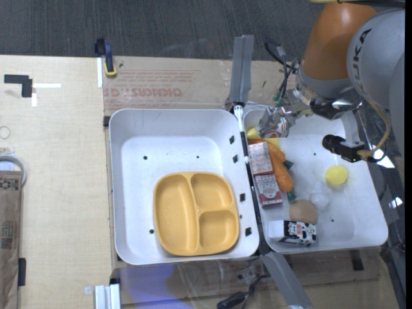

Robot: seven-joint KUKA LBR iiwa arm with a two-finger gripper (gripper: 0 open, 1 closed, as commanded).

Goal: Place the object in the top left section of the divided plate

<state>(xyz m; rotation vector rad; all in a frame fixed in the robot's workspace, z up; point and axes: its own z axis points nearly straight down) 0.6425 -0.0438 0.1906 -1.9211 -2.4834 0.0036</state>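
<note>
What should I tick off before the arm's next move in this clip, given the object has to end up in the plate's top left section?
1. Divided plate sits flat in the left bin: ok.
2. All three plate sections bare, nothing blocking the target: ok.
3. Objects to pick lie in the right bin: carrot, red carton, yellow ball, brown roundish item: ok.
4. Gripper is over the right bin's far left corner, near the carrot's top end: ok.
5. Something held in the gripper: cannot tell, clutter and cables hide it.
6. Path across the bin divider to the plate looks free: ok.
</note>
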